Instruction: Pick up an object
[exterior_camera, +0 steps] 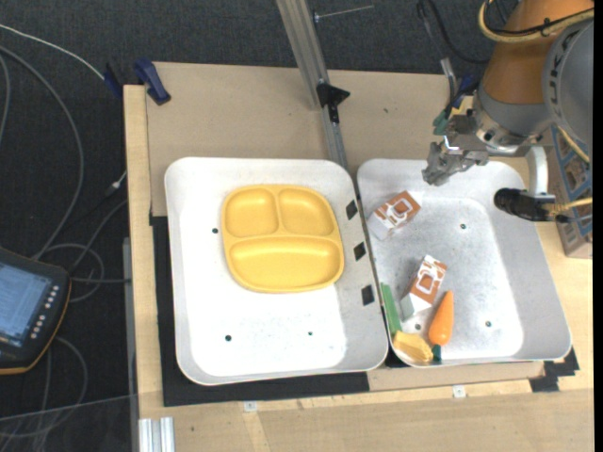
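Observation:
My gripper hangs over the far edge of the right bin, above and to the right of a small white and orange carton. Nothing shows between its fingers. A second white and orange carton lies nearer the bin's front, with an orange carrot beside it. A green stick rests along the bin's left wall. A yellow piece sits in the front left corner.
The left bin bears a yellow divided plate. A metal pole rises behind the bins. A black part of the arm juts over the right bin's far right corner. Cables and a tablet lie left of the bench.

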You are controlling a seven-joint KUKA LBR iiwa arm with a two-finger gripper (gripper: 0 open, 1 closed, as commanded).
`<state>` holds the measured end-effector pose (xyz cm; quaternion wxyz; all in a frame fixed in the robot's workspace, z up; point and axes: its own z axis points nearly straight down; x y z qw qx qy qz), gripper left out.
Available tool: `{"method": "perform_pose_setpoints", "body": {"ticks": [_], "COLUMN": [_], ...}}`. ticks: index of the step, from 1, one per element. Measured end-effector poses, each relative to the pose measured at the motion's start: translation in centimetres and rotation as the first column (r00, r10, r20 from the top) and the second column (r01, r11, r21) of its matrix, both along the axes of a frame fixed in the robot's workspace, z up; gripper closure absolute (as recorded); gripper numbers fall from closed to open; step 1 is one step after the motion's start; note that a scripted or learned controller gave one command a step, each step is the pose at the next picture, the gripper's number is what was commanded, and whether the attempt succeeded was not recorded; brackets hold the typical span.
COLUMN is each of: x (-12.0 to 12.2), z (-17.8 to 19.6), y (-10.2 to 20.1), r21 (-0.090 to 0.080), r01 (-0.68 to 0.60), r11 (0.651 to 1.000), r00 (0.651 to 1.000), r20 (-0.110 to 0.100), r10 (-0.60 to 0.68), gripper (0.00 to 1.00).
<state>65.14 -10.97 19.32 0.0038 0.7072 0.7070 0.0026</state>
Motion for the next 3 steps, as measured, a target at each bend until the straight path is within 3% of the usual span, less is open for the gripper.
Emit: {"method": "perform_pose_setpoints", "body": {"ticks": [2, 3], "x": [0.9, -2.7], "z": [10.7, 10.3], "y": [0.7, 5.1], "r21": [0.001, 0.004], "r01": [-0.002, -0.005], "r11": [1.000, 1.000], "r00": [1.000, 1.000], "r20": [-0.001, -0.013], "r10": [0.002, 0.005], "gripper": [1.00, 1.00]}}
